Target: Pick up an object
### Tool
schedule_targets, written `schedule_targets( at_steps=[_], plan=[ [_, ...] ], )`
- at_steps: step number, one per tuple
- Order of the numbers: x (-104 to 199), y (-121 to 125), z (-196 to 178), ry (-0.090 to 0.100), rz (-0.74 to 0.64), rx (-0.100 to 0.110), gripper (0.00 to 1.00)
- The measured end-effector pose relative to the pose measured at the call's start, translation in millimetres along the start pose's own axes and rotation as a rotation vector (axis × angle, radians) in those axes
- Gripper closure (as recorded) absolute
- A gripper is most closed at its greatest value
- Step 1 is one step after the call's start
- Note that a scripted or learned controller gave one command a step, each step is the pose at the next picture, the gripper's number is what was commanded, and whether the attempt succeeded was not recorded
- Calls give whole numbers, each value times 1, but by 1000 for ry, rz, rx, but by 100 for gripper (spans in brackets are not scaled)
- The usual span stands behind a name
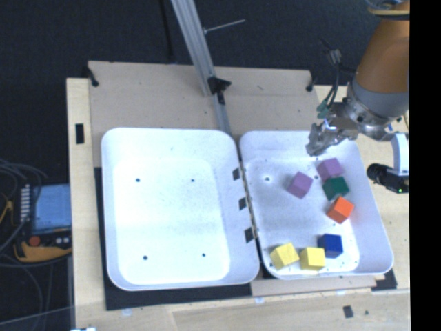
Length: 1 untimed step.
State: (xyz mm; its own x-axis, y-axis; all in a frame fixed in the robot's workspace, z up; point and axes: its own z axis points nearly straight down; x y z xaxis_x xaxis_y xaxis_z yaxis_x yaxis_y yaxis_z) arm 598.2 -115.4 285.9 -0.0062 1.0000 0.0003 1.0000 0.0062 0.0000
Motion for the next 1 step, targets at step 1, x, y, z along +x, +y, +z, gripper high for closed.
schedule_targets(
  at_steps=[1],
  plan=[
    [59, -10, 3, 1, -2, 0, 100]
  ],
)
